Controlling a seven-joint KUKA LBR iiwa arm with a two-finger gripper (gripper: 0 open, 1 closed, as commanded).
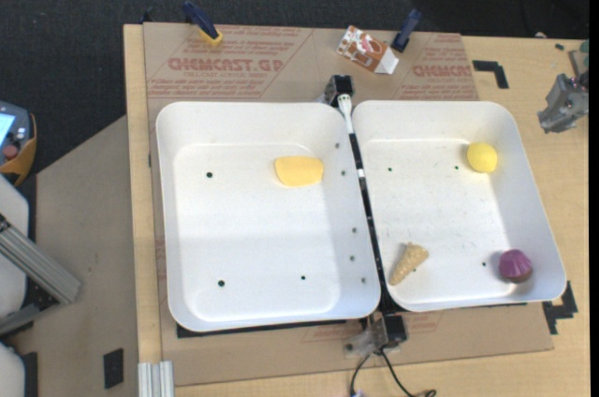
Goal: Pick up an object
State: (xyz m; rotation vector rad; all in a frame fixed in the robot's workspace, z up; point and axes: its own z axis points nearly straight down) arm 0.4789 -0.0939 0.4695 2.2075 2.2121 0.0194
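Note:
The left bin [187,227] holds a yellow oblong piece [299,170] near its upper middle. In the right bin [440,128] lie a yellow ball [482,157] at the upper right, a tan cone [407,262] near the lower left and a purple round object [514,265] in the lower right corner. My gripper [563,103] shows at the view's right edge, outside the right bin's upper right corner and apart from every object.
Two blue clamps [202,22] [407,28] hold the cardboard sheet [234,58] at the back. A small red and white packet [367,50] lies on the cardboard behind the bins. A black divider clip [339,90] sits where the bins meet.

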